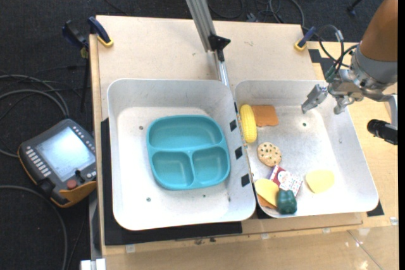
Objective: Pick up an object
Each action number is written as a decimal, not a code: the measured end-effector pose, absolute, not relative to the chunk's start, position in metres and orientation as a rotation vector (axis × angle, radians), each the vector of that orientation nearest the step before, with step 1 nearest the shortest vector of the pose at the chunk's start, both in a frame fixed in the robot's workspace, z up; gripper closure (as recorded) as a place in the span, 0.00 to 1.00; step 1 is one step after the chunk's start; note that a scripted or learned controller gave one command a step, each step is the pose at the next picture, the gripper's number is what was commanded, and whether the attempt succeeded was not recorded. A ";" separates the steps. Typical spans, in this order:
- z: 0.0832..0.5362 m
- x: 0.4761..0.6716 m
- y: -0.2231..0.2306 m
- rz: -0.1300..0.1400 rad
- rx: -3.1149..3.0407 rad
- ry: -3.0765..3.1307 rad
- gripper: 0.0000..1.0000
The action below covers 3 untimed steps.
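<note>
Since the hand (328,100) hangs spread and empty at the right bin's (354,155) one o'clock corner, we judge the corn (248,122), at its ten o'clock edge, the best pick. It looks light, stiff and slightly slick, so we would pinch across its middle.

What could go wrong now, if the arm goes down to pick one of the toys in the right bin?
1. The gripper hangs open by the right bin's far wall, apart from every toy, so a straight descent would likely close on nothing.
2. The green pepper, red packet and orange wedge lie bunched together; fingers may shove neighbours or grab two.
</note>
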State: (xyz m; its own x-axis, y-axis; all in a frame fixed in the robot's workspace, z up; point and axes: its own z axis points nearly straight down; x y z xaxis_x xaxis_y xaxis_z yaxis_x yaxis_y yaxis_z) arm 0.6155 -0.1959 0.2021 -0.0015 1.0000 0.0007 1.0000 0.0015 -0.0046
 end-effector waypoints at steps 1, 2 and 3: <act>0.147 0.605 -0.191 0.005 -2.218 -2.218 0.00; 0.093 0.604 -0.190 0.004 -2.218 -2.219 0.00; 0.107 0.606 -0.190 -0.001 -2.222 -2.223 1.00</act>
State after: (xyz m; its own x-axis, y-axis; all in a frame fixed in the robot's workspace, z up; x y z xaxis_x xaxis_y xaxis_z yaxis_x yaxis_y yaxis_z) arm 0.6061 -0.1904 0.1071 -0.0004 1.0000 -0.0011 1.0000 0.0004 0.0019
